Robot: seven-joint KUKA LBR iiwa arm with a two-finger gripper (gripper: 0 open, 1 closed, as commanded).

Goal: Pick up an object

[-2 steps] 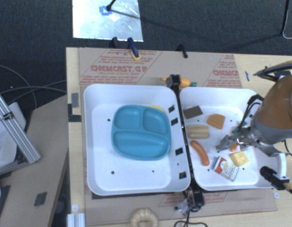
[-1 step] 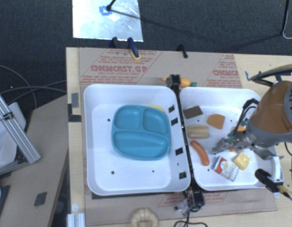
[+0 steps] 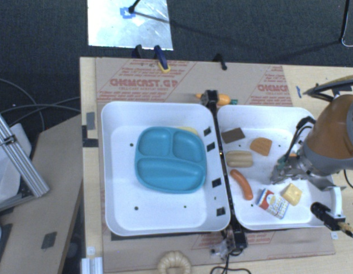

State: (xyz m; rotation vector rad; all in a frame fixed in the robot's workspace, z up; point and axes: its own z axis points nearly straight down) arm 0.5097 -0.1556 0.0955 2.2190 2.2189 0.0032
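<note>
arm [image 3: 336,136] cut off at right edge, pincer [image 3: 282,173] fingertips too small to tell

Both white bins [image 3: 116,153] looked like smooth moulded plastic with a dull sheen. In the left one, the blue divided plate [image 3: 169,158] had a matt plastic finish. The board [image 3: 182,79] under the bins was brown cardboard, printed and flat-looking (its far strip showed best). On the far dark floor a silver sheet [image 3: 129,16] looked glossy and crinkled, like foil. The arm's orange band [image 3: 336,130] looked smooth, softly shiny, above grey casing. The small packet [image 3: 273,203] looked like glossy printed wrapper.
</note>
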